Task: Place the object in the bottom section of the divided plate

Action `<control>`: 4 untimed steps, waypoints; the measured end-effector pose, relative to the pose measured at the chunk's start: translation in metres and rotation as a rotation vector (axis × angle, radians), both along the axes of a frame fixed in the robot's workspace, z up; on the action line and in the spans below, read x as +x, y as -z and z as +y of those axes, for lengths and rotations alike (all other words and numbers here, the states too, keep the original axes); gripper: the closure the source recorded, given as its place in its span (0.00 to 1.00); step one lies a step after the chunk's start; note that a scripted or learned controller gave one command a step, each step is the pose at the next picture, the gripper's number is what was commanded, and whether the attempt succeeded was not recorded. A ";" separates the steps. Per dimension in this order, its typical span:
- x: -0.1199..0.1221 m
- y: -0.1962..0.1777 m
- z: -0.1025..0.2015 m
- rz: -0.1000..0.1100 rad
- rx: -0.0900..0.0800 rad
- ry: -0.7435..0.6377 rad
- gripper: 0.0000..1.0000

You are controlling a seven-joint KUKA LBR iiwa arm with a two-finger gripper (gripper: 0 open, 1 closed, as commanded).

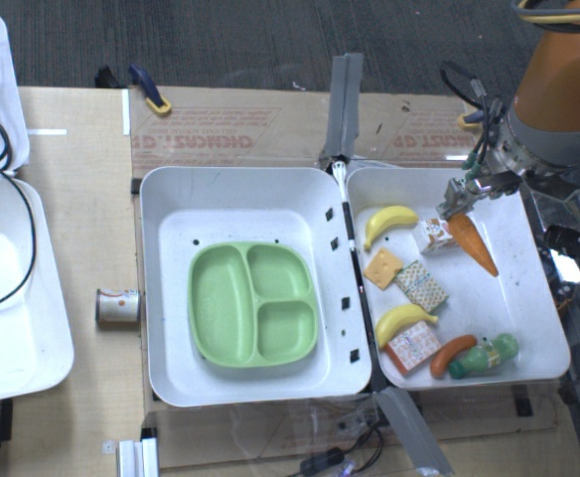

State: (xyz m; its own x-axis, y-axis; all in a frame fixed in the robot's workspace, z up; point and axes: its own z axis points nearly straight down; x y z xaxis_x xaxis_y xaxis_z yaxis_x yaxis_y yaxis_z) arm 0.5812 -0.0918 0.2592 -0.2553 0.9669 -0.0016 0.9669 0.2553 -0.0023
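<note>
Your gripper (461,195) is down over the top of the right bin (534,366), right at the carrot (473,243) and the little white carton (434,235) beside it, and from this slant you cannot tell how its grasping end is set, so don't count on anything being held. The task doesn't name its object, but my read is the carrot: it lies on the bin floor pointing down and to the right, its thick end up under the gripper, touching or almost touching the carton. It looks like a moulded plastic toy, so expect it light, stiff and rather slick, nothing that bruises, though a tapered shape likes to squirt out of a pinch. You'd want to take it across the thick upper half, square to its length, where the sides are nearest parallel, and stay clear of the carton so you don't lift both. Two bananas (389,222), a cracker (382,268) and a patterned block (422,286) lie further down, well out of the way. Your target, the green divided plate (203,306), sits in the left bin (161,266), nothing in it; its bottom section is one of the two smaller wells, so a light toy could roll if dropped from height.
</note>
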 end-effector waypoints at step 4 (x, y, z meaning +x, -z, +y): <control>-0.041 0.041 0.135 0.000 0.001 0.061 1.00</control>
State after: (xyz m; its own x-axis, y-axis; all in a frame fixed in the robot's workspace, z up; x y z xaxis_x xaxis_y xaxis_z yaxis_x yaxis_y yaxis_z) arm 0.5398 0.0432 0.2183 -0.1961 0.9806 -0.0010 0.9806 0.1961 -0.0020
